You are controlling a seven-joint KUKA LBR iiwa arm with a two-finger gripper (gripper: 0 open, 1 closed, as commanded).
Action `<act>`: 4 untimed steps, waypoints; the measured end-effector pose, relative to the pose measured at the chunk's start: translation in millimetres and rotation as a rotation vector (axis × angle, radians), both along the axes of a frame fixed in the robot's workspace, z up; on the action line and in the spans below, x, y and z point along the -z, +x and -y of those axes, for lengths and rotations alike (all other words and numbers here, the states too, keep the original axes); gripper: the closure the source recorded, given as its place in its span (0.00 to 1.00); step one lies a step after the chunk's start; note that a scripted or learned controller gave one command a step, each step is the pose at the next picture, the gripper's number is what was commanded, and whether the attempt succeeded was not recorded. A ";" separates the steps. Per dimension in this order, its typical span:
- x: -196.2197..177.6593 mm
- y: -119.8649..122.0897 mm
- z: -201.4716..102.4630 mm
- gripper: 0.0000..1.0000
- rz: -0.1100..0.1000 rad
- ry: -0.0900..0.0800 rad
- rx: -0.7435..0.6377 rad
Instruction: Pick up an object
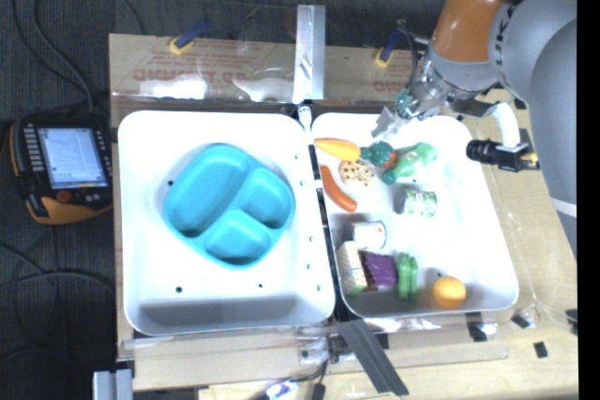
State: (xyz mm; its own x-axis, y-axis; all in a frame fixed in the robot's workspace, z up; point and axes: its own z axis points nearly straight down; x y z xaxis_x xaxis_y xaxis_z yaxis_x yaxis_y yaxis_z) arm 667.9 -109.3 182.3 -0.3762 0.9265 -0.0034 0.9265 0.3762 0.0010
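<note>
1. Right now the end effector (398,111) hangs over the right bin's (487,229) far edge; I can't tell whether it's open or closed.
2. Nearest is the green toy (405,159), just below it toward the near side, long axis running left-right.
3. An orange carrot (337,148) lies to its left.

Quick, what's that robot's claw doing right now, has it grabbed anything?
Gripper: it hangs over the back edge of the right bin, just above the toy food; whether it is open or closed cannot be told.
</note>
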 end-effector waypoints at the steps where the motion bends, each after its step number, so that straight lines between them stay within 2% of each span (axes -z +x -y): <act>1: 79.0 -19.1 9.0 1.00 0.008 0.000 -0.109; 2: 69.2 -18.5 8.5 1.00 0.010 0.000 -0.109; 3: -2.4 1.0 -38.2 1.00 0.000 0.000 -0.347; 4: -1.5 -23.9 -109.4 1.00 -0.003 0.004 -0.124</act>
